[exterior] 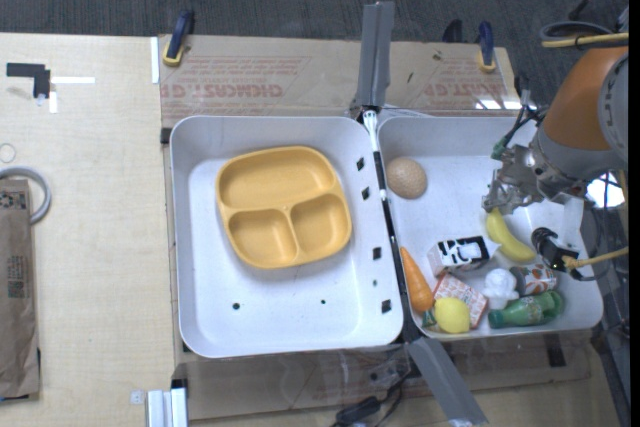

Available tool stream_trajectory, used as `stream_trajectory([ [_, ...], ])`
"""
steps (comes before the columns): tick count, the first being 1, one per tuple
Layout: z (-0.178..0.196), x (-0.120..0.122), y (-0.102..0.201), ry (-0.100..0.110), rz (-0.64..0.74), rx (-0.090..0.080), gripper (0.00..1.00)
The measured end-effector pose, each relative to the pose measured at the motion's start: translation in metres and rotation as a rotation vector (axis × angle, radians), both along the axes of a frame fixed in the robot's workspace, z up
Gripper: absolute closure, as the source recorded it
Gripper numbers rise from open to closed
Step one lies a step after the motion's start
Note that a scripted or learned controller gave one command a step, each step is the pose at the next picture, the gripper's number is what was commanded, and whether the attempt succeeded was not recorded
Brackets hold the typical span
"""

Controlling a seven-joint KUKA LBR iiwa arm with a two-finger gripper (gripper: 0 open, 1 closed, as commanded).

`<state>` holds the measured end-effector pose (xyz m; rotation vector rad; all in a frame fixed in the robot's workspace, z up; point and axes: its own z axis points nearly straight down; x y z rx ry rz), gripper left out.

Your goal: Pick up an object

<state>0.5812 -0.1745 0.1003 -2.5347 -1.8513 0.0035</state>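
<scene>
The right bin (440, 143) holds a beige round ball (406, 177), a banana (508, 237), a black-and-white carton (461, 253), an orange carrot (416, 279), a lemon (452, 315), a green bottle (524, 311) and other small items. My gripper (503, 192) hangs at the bin's right side, just above the banana's upper end. Nothing shows between its fingers, and their spread is too small to read. In the left bin (200, 215) lies a yellow divided plate (284, 206).
A metal divider bar (374, 55) runs between the bins. Brown cardboard (260, 73) lies behind them with blue clamps (179, 35). A brown paper bag (16, 275) sits at the far left of the bench. Cables (575, 260) hang beside the right bin.
</scene>
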Motion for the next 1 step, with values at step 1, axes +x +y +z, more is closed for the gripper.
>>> stream_trajectory([
  [1,0.1046,0.0324,0.0307,-0.001,-0.149,-0.003,1.00],
])
